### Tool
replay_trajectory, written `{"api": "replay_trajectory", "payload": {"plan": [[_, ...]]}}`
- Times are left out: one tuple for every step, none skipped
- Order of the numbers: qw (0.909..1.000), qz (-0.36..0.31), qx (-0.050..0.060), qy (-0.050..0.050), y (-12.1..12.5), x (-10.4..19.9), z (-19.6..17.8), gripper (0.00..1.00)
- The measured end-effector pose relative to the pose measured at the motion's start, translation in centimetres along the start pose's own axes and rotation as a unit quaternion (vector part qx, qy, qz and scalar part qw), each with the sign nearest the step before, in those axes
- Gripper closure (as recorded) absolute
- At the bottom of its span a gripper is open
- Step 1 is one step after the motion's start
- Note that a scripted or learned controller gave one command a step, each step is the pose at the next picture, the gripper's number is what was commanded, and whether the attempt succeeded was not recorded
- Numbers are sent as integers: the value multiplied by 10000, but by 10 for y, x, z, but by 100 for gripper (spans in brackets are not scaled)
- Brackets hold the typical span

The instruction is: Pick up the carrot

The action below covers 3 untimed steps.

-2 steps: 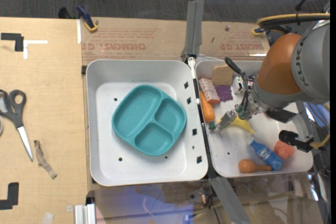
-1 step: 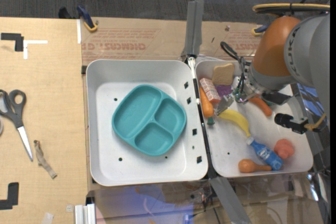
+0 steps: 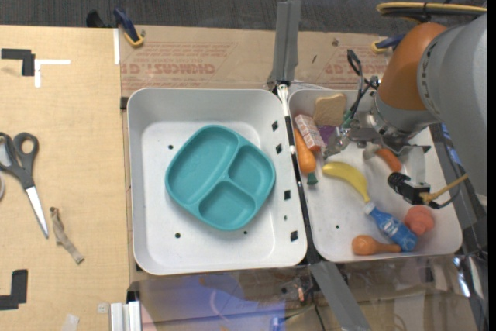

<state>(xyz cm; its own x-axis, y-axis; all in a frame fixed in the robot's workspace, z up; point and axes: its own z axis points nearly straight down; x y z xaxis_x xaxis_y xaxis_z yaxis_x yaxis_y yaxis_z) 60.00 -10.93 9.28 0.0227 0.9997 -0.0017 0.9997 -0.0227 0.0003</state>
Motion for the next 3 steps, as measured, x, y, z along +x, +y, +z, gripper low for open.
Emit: {"api": "replay_trajectory", "payload": {"plan": [[9989,459,16,1,-40,12,-6,0],[9996,290,16,2,-74,76,-98,0],[9994,350,23,-2,-36,95,-98,0]]}}
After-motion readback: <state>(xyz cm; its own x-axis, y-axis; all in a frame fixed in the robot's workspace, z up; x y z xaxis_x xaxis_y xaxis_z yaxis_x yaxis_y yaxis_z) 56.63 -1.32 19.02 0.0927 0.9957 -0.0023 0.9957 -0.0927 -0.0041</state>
